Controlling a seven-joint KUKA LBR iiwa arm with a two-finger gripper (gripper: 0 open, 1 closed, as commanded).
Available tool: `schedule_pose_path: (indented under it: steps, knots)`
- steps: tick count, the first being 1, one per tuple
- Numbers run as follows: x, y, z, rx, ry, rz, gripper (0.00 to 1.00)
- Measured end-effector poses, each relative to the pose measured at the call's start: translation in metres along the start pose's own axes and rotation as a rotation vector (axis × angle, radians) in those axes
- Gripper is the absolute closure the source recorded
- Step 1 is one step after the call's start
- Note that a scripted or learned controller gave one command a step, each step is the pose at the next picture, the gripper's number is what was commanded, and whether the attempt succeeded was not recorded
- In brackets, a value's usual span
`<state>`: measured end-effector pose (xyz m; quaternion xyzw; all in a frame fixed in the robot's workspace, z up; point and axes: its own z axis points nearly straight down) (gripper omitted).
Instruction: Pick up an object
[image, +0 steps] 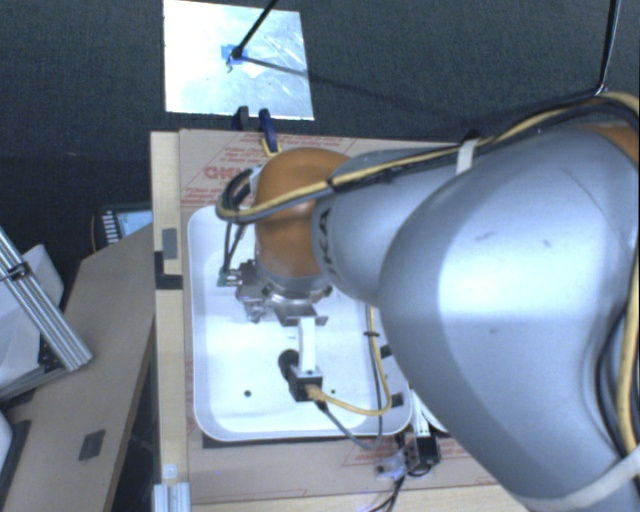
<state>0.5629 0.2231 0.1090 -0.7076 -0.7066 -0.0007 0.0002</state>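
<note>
- Over the white bin (205, 400) on the view's left, the grey arm (500, 300) reaches in from the right and covers much of the scene. Its orange band (285, 215) sits just above the wrist.
- Beneath that band we see the gripper (284, 298) from above, pointing down over the middle of the bin. We cannot tell whether it is open, closed or clamped on anything.
- On the bare bin floor, toward the near left, lies a small dark speck (247, 392), apart from the gripper and too small for us to name. It is the one loose thing we can make out there; whatever lies under the arm is hidden from us.
- Under the bin lies a cardboard sheet (225, 165) with red print.
- At the cardboard's far edge we see a blue-handled clamp (266, 125).
- Beyond that, a shiny silver square (235, 60) lies on dark ground.
- Near the left edge, well apart from the bin, an aluminium rail (45, 315) slants across.
</note>
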Motion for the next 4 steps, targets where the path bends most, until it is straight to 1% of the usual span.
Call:
schedule_pose_path:
  steps: [4]
  knots:
    - [0.000, 0.002, -0.042, -0.003, 0.002, 0.007, 1.00]
